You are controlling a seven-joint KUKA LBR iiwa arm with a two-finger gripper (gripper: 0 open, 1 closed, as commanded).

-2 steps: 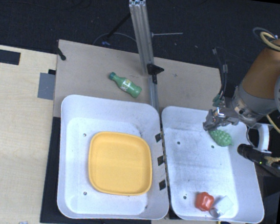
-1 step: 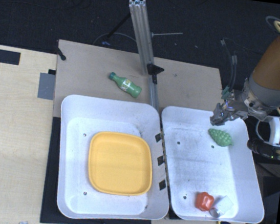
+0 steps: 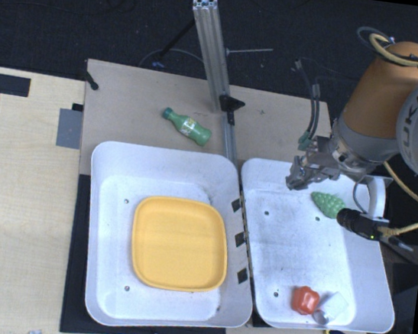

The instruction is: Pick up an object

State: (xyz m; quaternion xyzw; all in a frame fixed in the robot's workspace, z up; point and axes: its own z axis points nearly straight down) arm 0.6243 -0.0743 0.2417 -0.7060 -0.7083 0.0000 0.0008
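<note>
- My pincer (image 3: 300,179) hangs over the right bin's (image 3: 291,243) far edge; whether it is parted, I cannot tell.
- A green object (image 3: 327,204), possibly textured, lies just beside it.

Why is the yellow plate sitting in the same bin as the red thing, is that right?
Not quite. The camera view shows the yellow plate in the left bin, while the red thing lies in the right bin, near its front corner.

The counter (image 3: 140,110) carries two white bins side by side — left bin (image 3: 107,179), right bin (image 3: 365,292). A green bottle (image 3: 187,126) lies on its side near the far edge — just beyond the left bin.
</note>
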